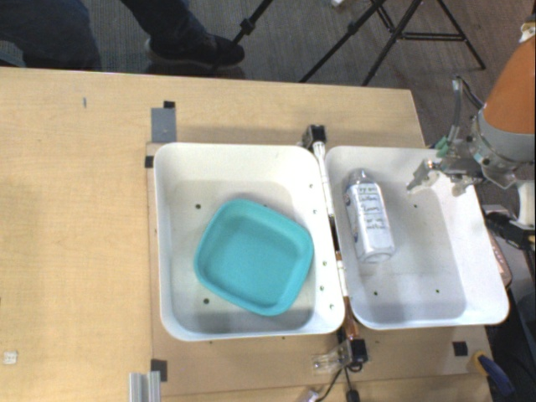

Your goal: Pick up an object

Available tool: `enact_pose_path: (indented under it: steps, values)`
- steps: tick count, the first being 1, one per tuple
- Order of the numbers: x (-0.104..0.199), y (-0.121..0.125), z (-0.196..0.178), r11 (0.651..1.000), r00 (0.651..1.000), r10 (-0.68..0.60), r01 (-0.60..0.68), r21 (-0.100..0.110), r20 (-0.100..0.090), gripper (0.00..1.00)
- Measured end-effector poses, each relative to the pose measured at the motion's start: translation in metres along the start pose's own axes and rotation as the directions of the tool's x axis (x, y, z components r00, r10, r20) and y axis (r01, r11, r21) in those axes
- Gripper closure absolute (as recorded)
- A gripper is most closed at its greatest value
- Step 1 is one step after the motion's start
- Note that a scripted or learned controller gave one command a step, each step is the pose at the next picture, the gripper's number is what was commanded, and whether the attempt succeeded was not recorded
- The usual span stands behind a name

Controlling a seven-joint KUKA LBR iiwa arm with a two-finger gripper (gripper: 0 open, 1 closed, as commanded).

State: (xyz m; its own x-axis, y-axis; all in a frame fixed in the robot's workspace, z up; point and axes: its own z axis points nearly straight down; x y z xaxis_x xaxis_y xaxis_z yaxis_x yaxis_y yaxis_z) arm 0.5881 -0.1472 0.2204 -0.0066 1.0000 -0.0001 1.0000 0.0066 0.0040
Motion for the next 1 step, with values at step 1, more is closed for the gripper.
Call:
enact_pose_path:
  steps: [1]
  values:
    - [0.0261, 0.0527, 0.0874, 0.99, 0.991, -0.13, 0.13, -0.049, 0.013, 0.0]
